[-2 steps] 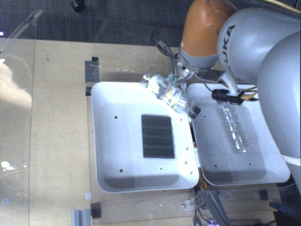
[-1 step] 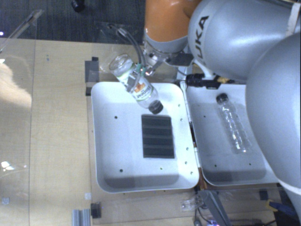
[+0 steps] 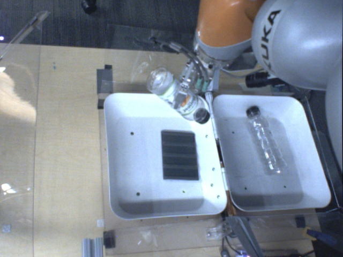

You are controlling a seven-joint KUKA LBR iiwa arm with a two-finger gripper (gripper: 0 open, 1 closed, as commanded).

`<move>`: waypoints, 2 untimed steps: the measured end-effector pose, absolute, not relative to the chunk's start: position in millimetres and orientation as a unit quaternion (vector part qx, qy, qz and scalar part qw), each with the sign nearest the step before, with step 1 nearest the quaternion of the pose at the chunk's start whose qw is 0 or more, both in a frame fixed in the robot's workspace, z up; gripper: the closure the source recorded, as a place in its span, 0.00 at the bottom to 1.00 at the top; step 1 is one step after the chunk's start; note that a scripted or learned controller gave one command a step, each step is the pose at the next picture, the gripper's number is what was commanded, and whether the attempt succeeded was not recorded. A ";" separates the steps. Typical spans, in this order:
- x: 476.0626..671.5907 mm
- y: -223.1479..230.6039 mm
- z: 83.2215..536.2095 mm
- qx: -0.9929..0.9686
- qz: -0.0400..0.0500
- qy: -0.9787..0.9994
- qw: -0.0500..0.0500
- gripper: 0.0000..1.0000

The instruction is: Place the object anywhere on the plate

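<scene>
A clear plastic bottle (image 3: pixel 174 94) with a label and a dark cap hangs tilted over the back rim of the left bin (image 3: pixel 120 143). My gripper (image 3: pixel 192 85) comes down from the orange-banded wrist and is shut on the bottle's middle, with the cap end pointing down to the right. The plate, a dark ribbed rectangle (image 3: pixel 179 155), lies flat in the middle of the left bin, in front of and below the held bottle.
A second clear bottle (image 3: pixel 265 139) with a dark cap lies lengthwise in the right bin (image 3: pixel 313 159). The arm's big grey body (image 3: pixel 300 31) overhangs the back right. Bare wooden bench (image 3: pixel 59 143) spreads to the left.
</scene>
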State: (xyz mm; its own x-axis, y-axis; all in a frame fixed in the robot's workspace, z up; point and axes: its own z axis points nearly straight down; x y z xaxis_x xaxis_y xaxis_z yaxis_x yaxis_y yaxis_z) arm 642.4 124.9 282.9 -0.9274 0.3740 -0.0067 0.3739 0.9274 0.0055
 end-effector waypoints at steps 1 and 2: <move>601.3 107.9 239.6 0.358 0.002 0.934 0.002 1.00; 602.9 108.1 250.8 0.358 0.004 0.934 0.004 1.00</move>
